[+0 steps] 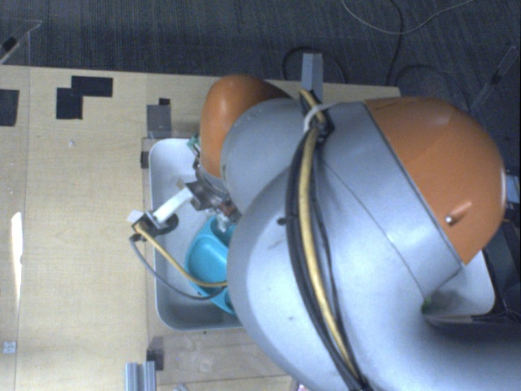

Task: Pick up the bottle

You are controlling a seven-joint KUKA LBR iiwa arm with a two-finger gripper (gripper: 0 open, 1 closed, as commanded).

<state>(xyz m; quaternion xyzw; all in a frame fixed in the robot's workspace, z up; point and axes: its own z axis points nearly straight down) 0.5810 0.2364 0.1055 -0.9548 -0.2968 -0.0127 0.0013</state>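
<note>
The arm is by far the biggest thing here. Its grey casing covers the right and middle of the scene, with one orange cap on the right and another farther off, above the bin. A bundle of dark and yellow cables runs along the casing from far to near.

The pale wooden desk stretches out to the left, with black square marks at its far left. Beyond it lies dark carpet, with a thin cable looped across it.

One white bin shows left of the arm. Its left wall and near corner are open to view, and its right part is under the arm.

A light-blue object lies in the near half of the bin, its right side hidden by the arm. It is the only loose thing seen there and may be the bottle, though its shape is too covered to be sure.

The end effector reaches down into the bin just beyond the blue object, mostly hidden under the wrist. I cannot tell whether it is open or closed, or whether it has hold of anything.
</note>
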